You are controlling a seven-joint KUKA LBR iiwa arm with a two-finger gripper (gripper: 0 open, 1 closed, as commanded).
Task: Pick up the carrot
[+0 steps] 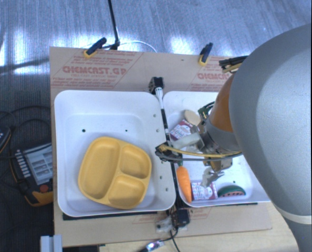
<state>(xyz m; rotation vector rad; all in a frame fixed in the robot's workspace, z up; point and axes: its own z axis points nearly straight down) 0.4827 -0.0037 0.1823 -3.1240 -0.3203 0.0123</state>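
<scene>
Progress on the task is judged to be at the approach stage: the carrot (184, 183) is seen lying in the right bin (253, 190), not lifted, so the grasp and the lift are left to be done. Furthest left, a yellow tray (115, 170) of smooth moulded plastic, divided into three rounded compartments, is set in the left bin (72, 104), a shallow white tub with rounded corners. Both bins are carried on a brown board surface (93, 70) printed with red lettering. At the near left corner of the right bin, against the wall shared with the left bin, the carrot is found: a smooth orange tapered body lying roughly parallel to that wall. Just beside it lie a red-and-white packet (200, 191) and a watermelon slice (232, 191), apparently a toy. The gripper (215, 173) is held just right of the carrot, above the packet; whether it is released or clenched cannot be told, and nothing is seen held in it.
</scene>
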